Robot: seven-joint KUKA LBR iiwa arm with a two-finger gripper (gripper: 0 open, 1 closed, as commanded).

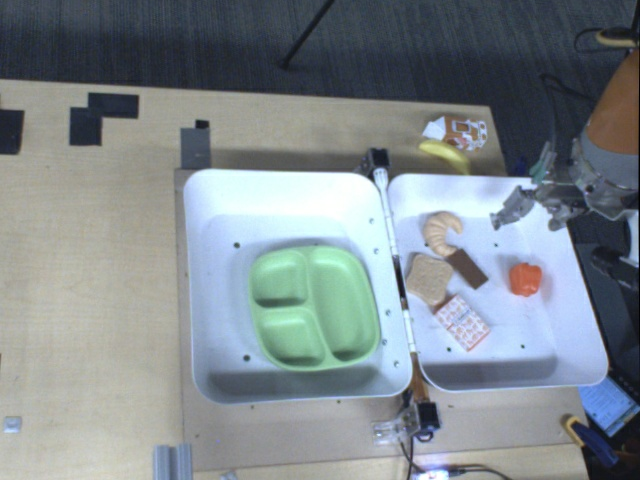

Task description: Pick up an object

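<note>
A green divided plate (pixel 313 306) fills the left bin (pixel 210 268); the right bin (pixel 570 358) holds toy foods; the jaws' state is unclear.

In the right bin (pixel 560 363), a croissant (pixel 442 230), bread slice (pixel 429 279), brown bar (pixel 466 267) and checked packet (pixel 462 322) crowd the left side. An orange toy (pixel 525 279) sits apart, right of centre, with bare floor around it and along the lower edge.

The pale wooden worktop (pixel 90 298) fills the left and centre of the frame. Two shallow white bins sit on it side by side, touching: the left bin (pixel 215 218) at centre, the right bin (pixel 570 298) toward the right edge. Above the right bin, a yellow banana (pixel 444 154) lies just beside a small white-and-orange packet (pixel 460 130). Black patches (pixel 100 116) mark the upper left.
</note>
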